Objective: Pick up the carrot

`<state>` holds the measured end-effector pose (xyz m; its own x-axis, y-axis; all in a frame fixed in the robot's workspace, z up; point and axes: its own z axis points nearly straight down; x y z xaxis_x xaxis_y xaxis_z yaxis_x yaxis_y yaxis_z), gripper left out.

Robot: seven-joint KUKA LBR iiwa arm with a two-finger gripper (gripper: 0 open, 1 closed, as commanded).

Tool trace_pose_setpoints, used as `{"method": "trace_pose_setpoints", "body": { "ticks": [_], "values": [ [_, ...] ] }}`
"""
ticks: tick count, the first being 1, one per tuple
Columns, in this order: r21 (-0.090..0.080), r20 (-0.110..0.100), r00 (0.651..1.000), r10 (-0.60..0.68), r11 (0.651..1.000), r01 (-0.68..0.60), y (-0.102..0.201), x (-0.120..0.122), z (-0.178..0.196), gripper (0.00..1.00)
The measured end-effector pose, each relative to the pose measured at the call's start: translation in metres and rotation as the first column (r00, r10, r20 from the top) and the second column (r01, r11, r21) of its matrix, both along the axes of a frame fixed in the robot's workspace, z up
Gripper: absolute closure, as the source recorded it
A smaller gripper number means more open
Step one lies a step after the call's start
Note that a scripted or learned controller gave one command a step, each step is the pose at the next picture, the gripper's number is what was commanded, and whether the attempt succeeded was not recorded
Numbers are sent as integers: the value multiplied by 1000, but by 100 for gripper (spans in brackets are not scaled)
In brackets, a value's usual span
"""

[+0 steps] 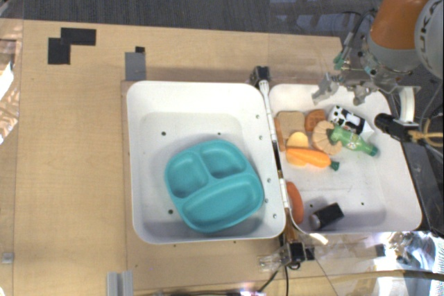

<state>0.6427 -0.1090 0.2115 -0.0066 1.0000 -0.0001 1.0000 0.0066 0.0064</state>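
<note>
You find the carrot (309, 158) lying in the right bin (388, 211), touching a yellow piece (297, 140), so the pick is not yet done. The gripper (345, 88) hovers above the bin's far edge, apart from the carrot. It appears spread and holds nothing, though the fingers are hard to resolve.
</note>
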Motion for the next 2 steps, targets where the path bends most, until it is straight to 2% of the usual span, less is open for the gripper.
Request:
{"method": "trace_pose_setpoints", "body": {
  "ticks": [1, 2],
  "values": [
    [-1, 1, 995, 104, 995, -104, -14, -65, -91, 0],
    [-3, 8, 999, 32, 999, -32, -6, -89, -121, 0]
  ]
}}
